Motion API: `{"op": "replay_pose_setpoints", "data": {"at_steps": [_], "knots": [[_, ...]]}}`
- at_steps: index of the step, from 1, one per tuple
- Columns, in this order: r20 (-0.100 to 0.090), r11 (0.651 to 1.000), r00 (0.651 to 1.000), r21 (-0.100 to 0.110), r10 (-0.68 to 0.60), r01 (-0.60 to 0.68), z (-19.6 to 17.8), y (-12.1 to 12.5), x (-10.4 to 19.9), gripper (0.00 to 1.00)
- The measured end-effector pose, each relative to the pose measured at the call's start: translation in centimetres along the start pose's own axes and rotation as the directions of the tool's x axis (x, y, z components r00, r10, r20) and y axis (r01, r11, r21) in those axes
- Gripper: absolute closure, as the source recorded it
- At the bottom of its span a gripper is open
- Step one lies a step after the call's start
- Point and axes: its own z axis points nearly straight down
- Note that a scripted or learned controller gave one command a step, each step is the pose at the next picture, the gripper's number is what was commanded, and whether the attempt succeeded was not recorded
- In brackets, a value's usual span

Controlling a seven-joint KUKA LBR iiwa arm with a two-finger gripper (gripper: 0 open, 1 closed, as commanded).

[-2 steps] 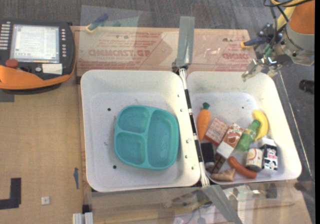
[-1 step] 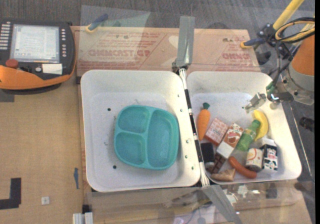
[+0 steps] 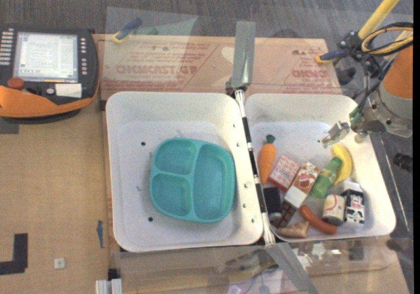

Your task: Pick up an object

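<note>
From above, the gripper (image 3: 339,131) hangs over the right bin (image 3: 282,110) near its far right corner, fingers spread and holding nothing. Just beneath, the banana (image 3: 342,159) lies by the right edge, with the carrot (image 3: 266,159) at the left edge. The teal plate (image 3: 193,180) sits mid left bin (image 3: 125,155).

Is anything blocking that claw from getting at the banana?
Nothing visible does. The gripper hangs just above the banana in the right bin; a green bottle leans against the banana's lower side, away from the gripper.
</note>
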Motion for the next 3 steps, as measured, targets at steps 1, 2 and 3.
{"op": "replay_pose_setpoints", "data": {"at_steps": [1,2,3], "knots": [[-0.008,0.999,0.999,-0.009,-0.042,0.042,4.5,-0.2,1.1,0.00],[0.002,0.999,0.999,-0.011,-0.039,0.039,3.4,-0.2,0.6,1.00],[0.006,0.991,0.991,-0.002,-0.131,0.131,-11.1,1.3,10.3,1.00]]}}
